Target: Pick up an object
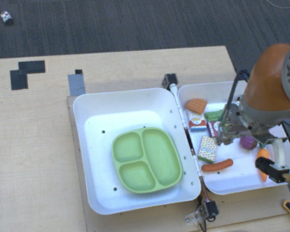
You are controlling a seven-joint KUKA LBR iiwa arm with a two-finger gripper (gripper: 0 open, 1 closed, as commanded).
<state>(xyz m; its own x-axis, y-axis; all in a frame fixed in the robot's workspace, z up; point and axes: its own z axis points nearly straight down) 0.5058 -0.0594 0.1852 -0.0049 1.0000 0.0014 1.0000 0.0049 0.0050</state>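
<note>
— Orange band (268, 80) on the arm is nearest. Where's the gripper (225, 136)?
— Over the right bin (236, 183), just right of the green-white packet (207, 149).
— Open or closed?
— Can't tell. Sausage (217, 166) lies below the packet, untouched.

Toy sausage (217, 166) flat in right bin (236, 183)

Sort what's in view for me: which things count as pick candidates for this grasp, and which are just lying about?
Job items, all in the right bin:
sausage
green-checked packet
orange bread slice
purple piece
carrot
gripper above them

Lying about:
green divided plate in the left bin
black tape marks on the bench
</note>
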